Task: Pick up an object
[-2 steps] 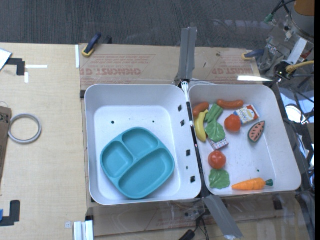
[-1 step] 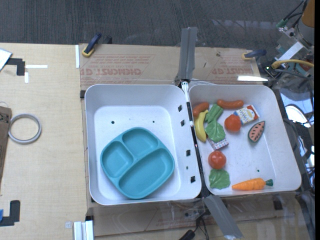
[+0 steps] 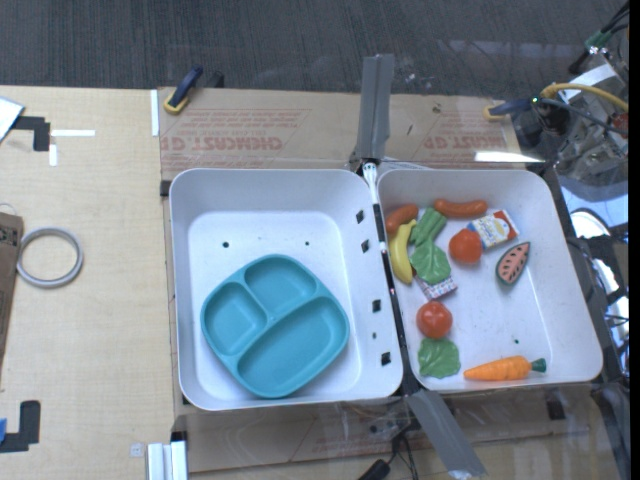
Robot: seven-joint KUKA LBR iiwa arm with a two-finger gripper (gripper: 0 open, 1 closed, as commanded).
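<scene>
The right bin [image 3: 560, 298] holds several toy foods: a carrot [image 3: 503, 369] near the front wall, a red tomato [image 3: 434, 319], a green leaf [image 3: 438, 357], a watermelon slice [image 3: 512, 263], an orange-red tomato [image 3: 465, 245], a small carton [image 3: 494, 229], a banana [image 3: 401, 253], lettuce [image 3: 432, 263] and a sausage [image 3: 460, 208]. A teal divided plate [image 3: 275, 325] lies in the left bin [image 3: 200, 208]. The gripper end of the arm [image 3: 588, 143], wrapped in cables, hangs beyond the right bin's far right corner, away from all the objects and holding nothing I can see.
A tape roll [image 3: 47, 257] lies on the wooden bench at the left. A blue and yellow clamp [image 3: 184, 88] sits on the cardboard behind the left bin. A grey post [image 3: 376, 108] stands between the bins at the back.
</scene>
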